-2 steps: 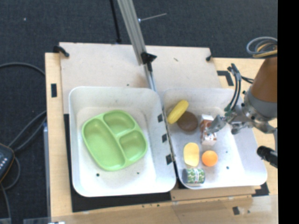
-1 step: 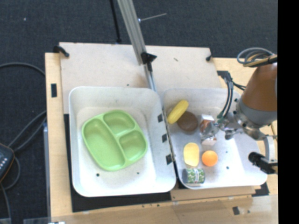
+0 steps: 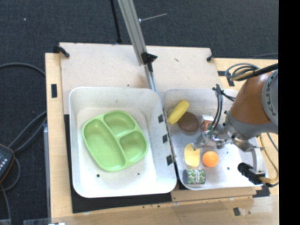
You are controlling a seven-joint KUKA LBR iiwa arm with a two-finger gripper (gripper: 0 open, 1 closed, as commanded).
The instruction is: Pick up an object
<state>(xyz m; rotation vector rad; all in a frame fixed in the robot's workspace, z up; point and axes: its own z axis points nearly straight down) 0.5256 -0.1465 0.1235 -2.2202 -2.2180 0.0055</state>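
1. Orange ball [image 3: 210, 159] lay in the right bin [image 3: 243, 179], just below the gripper [image 3: 209, 141], beside a yellow piece [image 3: 191, 156].
2. Gripper hung low over that bin; whether its jaws were parted or closed on anything could not be told.
3. Banana [image 3: 178, 112], brown round object [image 3: 188, 123], green can [image 3: 195, 176]: same bin.
4. Green divided tray [image 3: 115, 139]: left bin [image 3: 84, 182].

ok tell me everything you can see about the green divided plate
The green divided plate is light lime green with the smooth look of plastic. It has rounded corners and three compartments: one long one along its left side and two smaller ones on the right, split by raised ridges. It lies flat and right side up, turned at a slant, on the floor of the left bin, roughly in its middle. Nothing lies in its compartments and nothing else touches it.
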